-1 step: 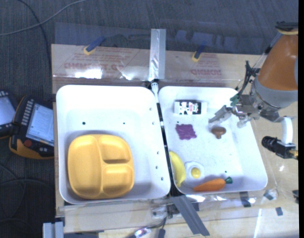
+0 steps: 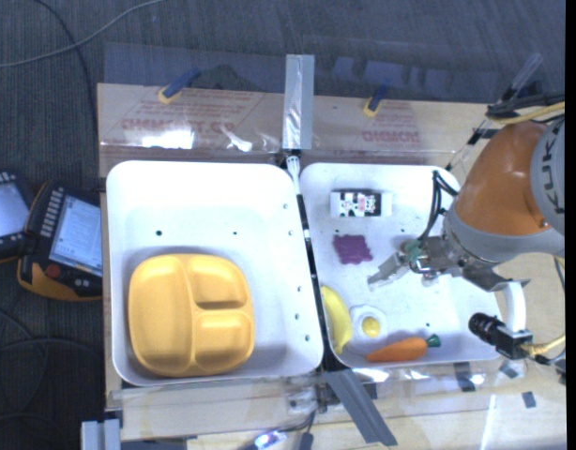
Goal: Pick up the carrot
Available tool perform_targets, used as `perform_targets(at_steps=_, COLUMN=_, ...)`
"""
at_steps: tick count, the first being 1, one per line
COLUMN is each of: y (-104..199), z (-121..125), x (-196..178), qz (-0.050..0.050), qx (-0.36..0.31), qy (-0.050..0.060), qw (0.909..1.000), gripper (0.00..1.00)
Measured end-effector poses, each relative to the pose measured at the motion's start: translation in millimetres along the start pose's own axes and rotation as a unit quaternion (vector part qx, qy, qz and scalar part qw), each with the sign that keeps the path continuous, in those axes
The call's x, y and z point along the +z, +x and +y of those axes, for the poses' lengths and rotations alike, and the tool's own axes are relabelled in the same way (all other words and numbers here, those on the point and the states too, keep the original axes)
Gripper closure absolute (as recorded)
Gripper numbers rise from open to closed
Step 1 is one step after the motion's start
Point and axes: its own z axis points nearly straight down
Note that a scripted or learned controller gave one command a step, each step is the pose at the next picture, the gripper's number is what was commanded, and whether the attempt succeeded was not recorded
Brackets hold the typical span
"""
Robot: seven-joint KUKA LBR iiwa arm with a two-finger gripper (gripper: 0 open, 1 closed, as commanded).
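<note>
- Carrot [image 2: 398, 350] lies flat near the front wall of the right bin [image 2: 412, 181], long axis roughly left-right, green top toward the right.
- Fried egg toy [image 2: 369, 325] sits just beside its orange tip; banana [image 2: 336, 315] is against the bin's left wall, near that same end.
- Gripper [image 2: 389, 270] hangs over mid-bin, well apart from the carrot, between it and the purple grapes [image 2: 352, 247]. Nothing between the fingers; the jaws look apart, though the slant makes the gap hard to judge.
- Step in hand: reach and align. The gripper should come toward the front wall and centre over the carrot's thick middle.
- Best to close across the short width, away from the egg.
- Risk: front wall crowding a finger; the tapered body rolling out.
- Yellow tray [image 2: 189, 312] in the left bin plays no part.
</note>
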Motion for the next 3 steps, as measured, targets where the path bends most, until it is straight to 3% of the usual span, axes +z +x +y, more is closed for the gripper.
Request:
perform_targets(at_steps=1, y=-34, z=-14, x=-49, qz=-0.001, qx=-0.082, qy=-0.002, qw=0.9966, gripper=0.00)
perform_targets(at_steps=2, y=-14, z=-13, x=-5, qz=0.000, qx=-0.306, qy=-0.002, qw=0.9521, gripper=0.00)
perform_targets(at_steps=3, y=-14, z=-12, x=-14, qz=-0.001, qx=-0.305, qy=-0.002, qw=0.9523, gripper=1.00)
